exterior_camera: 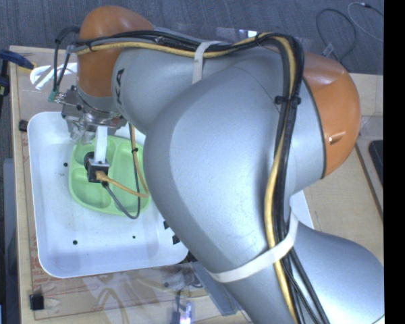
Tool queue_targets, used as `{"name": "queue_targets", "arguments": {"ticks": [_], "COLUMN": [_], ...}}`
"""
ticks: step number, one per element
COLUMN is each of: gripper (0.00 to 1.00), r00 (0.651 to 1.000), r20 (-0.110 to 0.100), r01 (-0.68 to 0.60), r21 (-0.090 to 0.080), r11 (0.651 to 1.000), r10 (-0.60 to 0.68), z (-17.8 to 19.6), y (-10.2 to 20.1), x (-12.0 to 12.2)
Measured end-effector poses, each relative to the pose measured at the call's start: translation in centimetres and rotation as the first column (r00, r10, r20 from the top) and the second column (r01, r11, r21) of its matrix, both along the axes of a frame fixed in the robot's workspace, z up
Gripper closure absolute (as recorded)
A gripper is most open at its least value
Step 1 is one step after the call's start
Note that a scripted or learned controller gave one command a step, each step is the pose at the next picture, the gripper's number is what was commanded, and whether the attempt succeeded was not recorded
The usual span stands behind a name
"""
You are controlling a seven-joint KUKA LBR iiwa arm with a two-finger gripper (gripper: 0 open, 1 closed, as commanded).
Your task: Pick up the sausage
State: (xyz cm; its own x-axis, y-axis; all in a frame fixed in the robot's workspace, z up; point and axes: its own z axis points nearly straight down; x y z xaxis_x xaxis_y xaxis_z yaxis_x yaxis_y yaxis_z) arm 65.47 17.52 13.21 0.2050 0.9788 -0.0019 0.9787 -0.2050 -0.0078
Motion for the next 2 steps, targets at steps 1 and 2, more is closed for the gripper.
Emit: {"name": "queue_targets", "arguments": {"ticks": [1,2], "gripper": [1.00,1.00], "r00": [0.998,0.847], "r20": [0.006,0.003], "r01": [-0.056,-0.531], "r21": [0.001,0.001], "r11": [0.998,0.847], "r10": [0.056,0.531], "z": [12.7,1.8], "y": [-7.4,-2.3], "x": [0.2,0.1]}}
